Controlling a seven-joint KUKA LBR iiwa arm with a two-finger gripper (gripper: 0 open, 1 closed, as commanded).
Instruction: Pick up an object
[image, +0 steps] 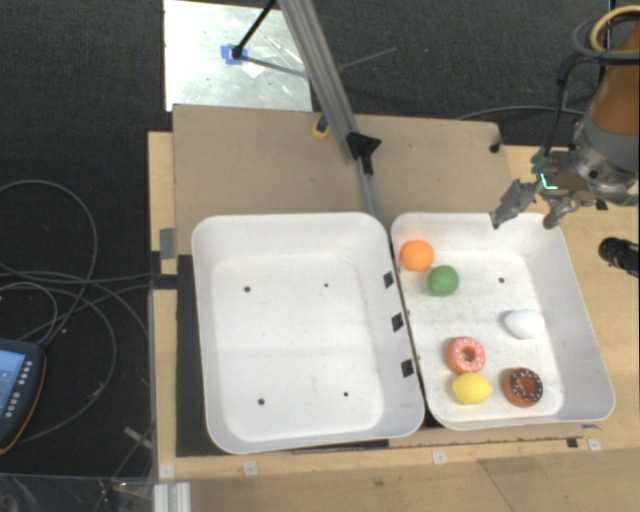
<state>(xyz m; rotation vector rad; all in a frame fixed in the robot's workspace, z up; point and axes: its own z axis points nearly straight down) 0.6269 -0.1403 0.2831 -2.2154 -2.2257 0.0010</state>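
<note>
Gripper above right bin's far rim, fingers spread wide, nothing between them.

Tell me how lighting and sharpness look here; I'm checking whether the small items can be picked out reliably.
Camera view: even, soft light, faint shadows only. White egg nearly blends into the right bin; orange ball, green ball and lemon stand out clearly. The end effector looks slightly soft. A bright floor patch is washed out.
</note>
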